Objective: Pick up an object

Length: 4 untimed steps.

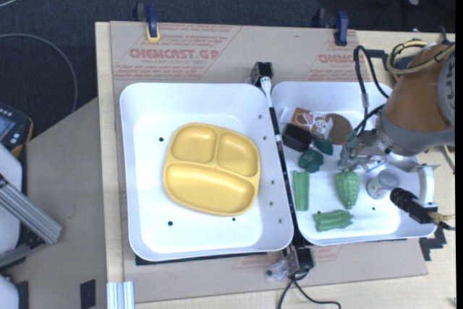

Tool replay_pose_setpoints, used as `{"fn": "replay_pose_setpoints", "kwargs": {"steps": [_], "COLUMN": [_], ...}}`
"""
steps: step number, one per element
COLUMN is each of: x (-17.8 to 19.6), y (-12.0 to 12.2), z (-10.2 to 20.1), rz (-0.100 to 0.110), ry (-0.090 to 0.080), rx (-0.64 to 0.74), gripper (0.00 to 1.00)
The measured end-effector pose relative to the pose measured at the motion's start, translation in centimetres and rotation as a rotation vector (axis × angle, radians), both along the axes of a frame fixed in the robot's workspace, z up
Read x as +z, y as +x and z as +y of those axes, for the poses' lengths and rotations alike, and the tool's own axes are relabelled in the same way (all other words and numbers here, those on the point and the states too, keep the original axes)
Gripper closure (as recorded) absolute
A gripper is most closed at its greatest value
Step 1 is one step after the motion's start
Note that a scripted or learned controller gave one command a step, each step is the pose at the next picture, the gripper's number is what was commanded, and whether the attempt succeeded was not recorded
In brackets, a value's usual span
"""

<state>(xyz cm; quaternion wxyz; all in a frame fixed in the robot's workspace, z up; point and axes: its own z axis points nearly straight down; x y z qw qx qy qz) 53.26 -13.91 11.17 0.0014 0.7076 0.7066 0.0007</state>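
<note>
Camera view, from above the bench: the arm reaches in from the right of the frame, its gripper (354, 158) low over the right bin (307, 92), at the top of a knobbly green object (348, 187). Nothing is plainly seen between the fingers, and whether they are spread or pinched cannot be told from this angle. On that showing the pick looks not yet done: every object lies on the bin floor, and closing, lifting and carrying clear seem left to do.

Count in the right bin, lower right of the frame: three pale green pieces, namely the knobbly one at centre, a flat green strip (301, 191) to its left and a lumpy green piece (332, 219) near the bottom wall. One dark green object (312, 159) sits above the strip, beside one black block (296, 136). One brown-and-white packet (309, 119) and one brown disc (340, 126) lie at the top. One silver round piece (377, 187) rests right of centre.

The left bin (137, 177), at centre frame, holds one yellow divided tray (212, 168) with three compartments. Two blue clamps (152, 19) pin the board's top edge.
</note>
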Motion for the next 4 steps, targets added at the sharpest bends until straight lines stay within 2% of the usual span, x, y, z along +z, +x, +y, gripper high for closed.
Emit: {"fn": "replay_pose_setpoints", "kwargs": {"steps": [1,2,3,4], "x": [6.3,7.0,18.5,18.9], "y": [-3.9,-3.7,-5.2,-5.2], "z": [3.9,3.7,9.3,9.0], "rz": [0.002,0.000,-0.011,-0.002], "ry": [0.003,0.000,0.002,0.000], "rx": [0.004,0.002,0.009,0.003], "gripper": [1.00,1.00,1.00,1.00]}}
